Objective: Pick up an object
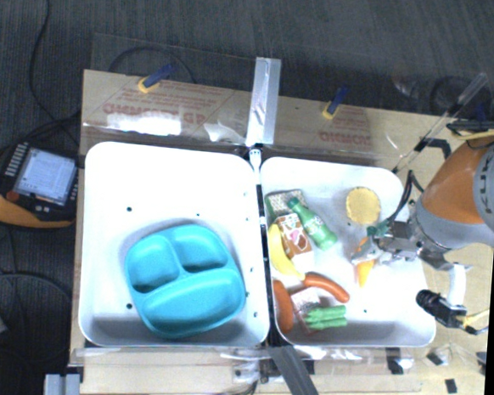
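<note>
My gripper is low in the right bin, at its middle right, with the grey and orange arm coming in from the right. A small orange carrot-like piece lies just below and left of the gripper, close to it or touching it. A round yellow disc sits just above the gripper. Further left lie a green bottle, a small printed box and a banana. A red sausage and a green piece lie near the front.
The left bin holds a blue divided plate. A ridge separates the two bins. The right bin's objects crowd its left half. Outside the bench, a handheld device rests at far left, and cables lie on the floor.
</note>
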You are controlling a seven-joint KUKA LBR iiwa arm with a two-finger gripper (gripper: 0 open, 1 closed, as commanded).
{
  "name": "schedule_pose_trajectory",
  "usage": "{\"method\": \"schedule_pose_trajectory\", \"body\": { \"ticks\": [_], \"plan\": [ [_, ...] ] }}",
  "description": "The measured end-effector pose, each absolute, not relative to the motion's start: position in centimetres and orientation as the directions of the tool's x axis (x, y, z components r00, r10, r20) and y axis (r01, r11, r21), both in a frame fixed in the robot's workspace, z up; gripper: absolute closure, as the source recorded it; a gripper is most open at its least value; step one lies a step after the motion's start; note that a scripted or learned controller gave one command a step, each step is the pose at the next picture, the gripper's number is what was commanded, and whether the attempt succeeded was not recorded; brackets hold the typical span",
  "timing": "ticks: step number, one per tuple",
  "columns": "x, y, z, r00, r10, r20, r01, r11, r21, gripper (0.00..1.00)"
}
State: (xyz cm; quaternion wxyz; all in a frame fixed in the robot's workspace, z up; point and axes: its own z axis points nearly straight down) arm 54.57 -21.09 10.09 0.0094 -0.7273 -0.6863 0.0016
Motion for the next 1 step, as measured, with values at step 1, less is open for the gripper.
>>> {"method": "schedule_pose_trajectory", "body": {
  "ticks": [1],
  "plan": [
    [56.74, -17.61, 21.56, 0.299, 0.954, -0.005, 0.954, -0.299, -0.010, 1.00]
  ]
}}
